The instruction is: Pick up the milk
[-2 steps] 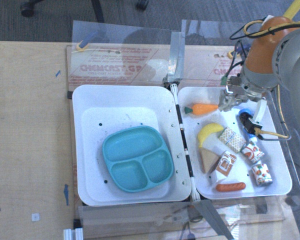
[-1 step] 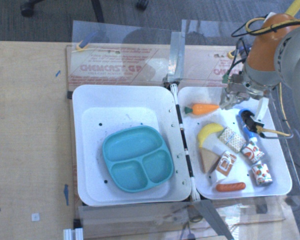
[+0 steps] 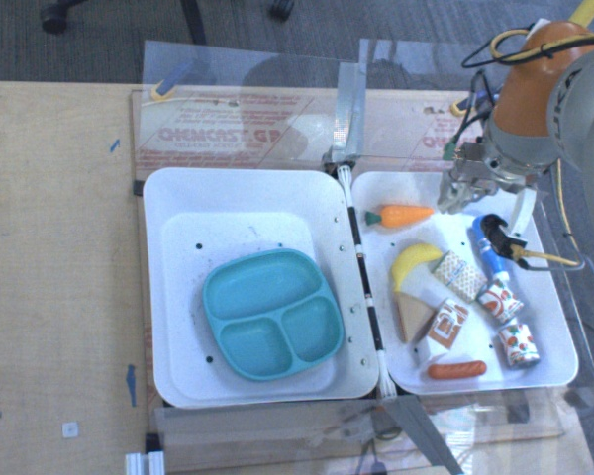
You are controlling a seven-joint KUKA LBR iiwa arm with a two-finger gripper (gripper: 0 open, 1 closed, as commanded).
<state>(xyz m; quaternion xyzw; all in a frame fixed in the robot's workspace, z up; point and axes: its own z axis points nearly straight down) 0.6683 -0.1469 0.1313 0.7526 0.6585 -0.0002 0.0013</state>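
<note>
A small white carton with red print, which I take to be the milk, lies tilted in the lower middle of the right bin. It rests against a tan cheese wedge. My gripper hangs over the far part of that bin, just right of an orange carrot. It is well away from the carton and nothing shows in its grasp. The arm's orange band rises behind it.
Around the carton lie a checkered box, a yellow piece, a red sausage, two spotted cans and a blue bottle. The left bin holds a blue divided plate.
</note>
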